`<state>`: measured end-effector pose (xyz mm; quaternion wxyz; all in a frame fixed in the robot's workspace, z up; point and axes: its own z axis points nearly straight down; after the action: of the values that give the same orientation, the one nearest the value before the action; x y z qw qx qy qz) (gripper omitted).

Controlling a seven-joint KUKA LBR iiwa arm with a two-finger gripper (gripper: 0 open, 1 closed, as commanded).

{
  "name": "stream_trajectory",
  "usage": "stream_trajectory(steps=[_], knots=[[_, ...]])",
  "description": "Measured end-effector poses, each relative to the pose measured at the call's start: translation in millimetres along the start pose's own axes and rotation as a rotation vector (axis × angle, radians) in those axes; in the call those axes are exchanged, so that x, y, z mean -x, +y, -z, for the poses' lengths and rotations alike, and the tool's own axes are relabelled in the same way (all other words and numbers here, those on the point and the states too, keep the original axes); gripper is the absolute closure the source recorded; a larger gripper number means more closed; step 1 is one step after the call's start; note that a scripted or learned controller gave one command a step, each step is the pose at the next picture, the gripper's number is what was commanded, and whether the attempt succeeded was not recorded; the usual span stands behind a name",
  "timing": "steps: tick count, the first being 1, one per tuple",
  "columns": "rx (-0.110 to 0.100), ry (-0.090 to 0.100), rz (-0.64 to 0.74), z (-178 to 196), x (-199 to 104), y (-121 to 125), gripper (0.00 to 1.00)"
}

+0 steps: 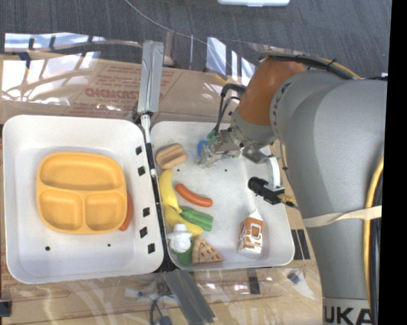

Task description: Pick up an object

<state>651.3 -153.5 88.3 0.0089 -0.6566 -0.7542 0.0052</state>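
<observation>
My gripper (213, 152) hangs low over the back part of the right bin (280, 253), with the grey arm reaching in from the right. A small blue object (201, 149) lies right at the gripper's left side, partly hidden by it. In the same bin lie a brown bun (170, 155), a yellow banana (166, 189), a red sausage (194, 196), a green vegetable (198, 219), a white bottle (180, 240), a pizza slice (205, 251) and a small milk carton (251, 234).
The left bin (11, 251) holds a yellow divided tray (81, 191), with an orange stick-like thing (126, 216) against the tray's right edge. A grey divider bar (151, 75) runs back between the bins. The arm's bulk covers the right bin's right side.
</observation>
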Motion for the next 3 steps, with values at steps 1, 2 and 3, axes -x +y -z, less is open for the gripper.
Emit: stream_trajectory(steps=[1,2,3], knots=[[0.007,-0.002,0.002,1,-1,2,0.0],[0.007,-0.002,0.007,12,-2,3,1.0],[0.009,0.004,-0.19,3,30,0,1.0]])
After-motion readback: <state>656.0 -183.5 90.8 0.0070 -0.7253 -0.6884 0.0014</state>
